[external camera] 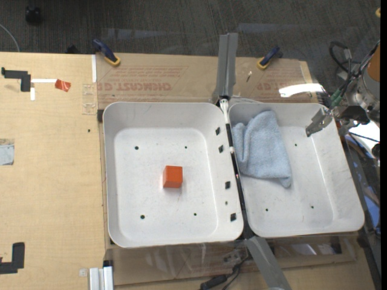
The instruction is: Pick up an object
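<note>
**A:** Where do the things lie?

**B:** An orange block [172, 177] sits flat on the floor of the left bin [121, 222], a little below its middle and well apart from every wall. A pale blue cloth [262, 147] lies crumpled in the right bin [338, 216], bunched against the inner wall next to the divider between the two bins (one corner trails toward the bin's middle).

**A:** And the arm?

**B:** It comes in from the right edge, and the gripper [317, 124] hangs over the upper right part of the right bin, near its back rim. It is apart from the cloth and far from the block.

**A:** Wide or narrow?

**B:** I cannot tell; the tip is small and dark against the white. Nothing shows between its ends.

**A:** What carries the bins?

**B:** A brown surface [48, 162], with two blue and yellow clamps [106, 51] at its back edge.
</note>
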Tool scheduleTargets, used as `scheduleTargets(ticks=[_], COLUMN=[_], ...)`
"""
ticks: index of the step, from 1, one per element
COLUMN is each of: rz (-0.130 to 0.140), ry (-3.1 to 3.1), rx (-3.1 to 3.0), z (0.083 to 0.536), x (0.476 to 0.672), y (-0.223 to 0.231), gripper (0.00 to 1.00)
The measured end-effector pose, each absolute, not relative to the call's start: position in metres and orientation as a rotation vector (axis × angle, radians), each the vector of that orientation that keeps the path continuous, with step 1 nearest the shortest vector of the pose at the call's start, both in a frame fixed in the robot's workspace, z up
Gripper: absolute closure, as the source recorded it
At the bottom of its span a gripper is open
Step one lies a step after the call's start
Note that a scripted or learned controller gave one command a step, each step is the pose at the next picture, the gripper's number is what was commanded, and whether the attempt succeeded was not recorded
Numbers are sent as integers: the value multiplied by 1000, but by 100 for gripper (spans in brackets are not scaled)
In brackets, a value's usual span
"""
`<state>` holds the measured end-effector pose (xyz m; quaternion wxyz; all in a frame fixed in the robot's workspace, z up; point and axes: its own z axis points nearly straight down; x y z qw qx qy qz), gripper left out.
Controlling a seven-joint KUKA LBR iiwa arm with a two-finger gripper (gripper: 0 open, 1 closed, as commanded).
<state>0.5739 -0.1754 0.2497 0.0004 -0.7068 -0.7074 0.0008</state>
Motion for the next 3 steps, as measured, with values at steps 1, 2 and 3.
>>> scheduleTargets(ticks=[1,2,3], rz=[4,7,8], ry=[-1894,-1602,-1187], rx=[-2508,-2701,-2908], z=[389,369,325], x=[560,512,496], y=[-135,-98,-30], gripper=[0,0,0])
